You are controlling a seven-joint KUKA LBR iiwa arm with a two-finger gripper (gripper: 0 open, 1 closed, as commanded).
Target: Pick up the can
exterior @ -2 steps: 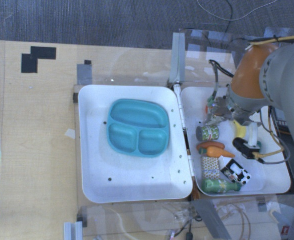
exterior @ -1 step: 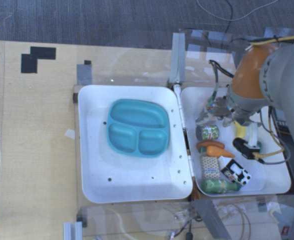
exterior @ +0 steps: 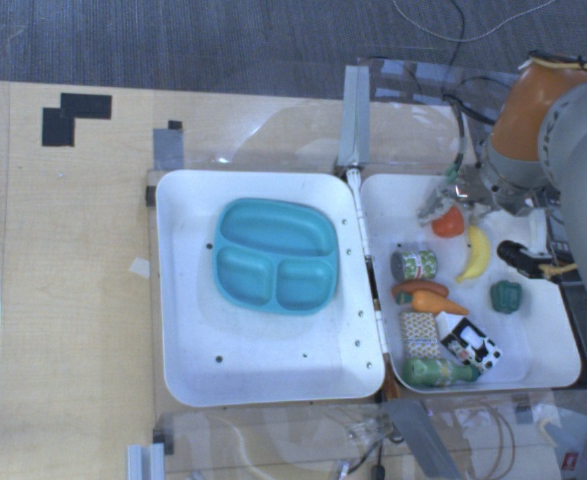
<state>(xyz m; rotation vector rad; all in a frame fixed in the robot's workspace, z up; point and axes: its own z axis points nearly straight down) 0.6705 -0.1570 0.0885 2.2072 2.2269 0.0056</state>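
Observation:
The can (exterior: 414, 264) lies on its side in the right bin (exterior: 548, 368), near that bin's left wall; it has a green label and a silvery end. My gripper (exterior: 443, 204) hangs over the back of the same bin, up and to the right of the can and apart from it. Just below the gripper sits a small orange-red toy (exterior: 449, 222), which may be touching it. The grey arm with its orange band (exterior: 533, 108) comes in from the upper right.
Around the can lie a banana (exterior: 475, 252), a carrot (exterior: 428, 293), a green toy pepper (exterior: 506, 296), a patterned box (exterior: 420, 333), a green bottle (exterior: 438, 371) and a black-and-white item (exterior: 473, 346). The left bin (exterior: 183, 348) holds a blue divided plate (exterior: 273, 254).

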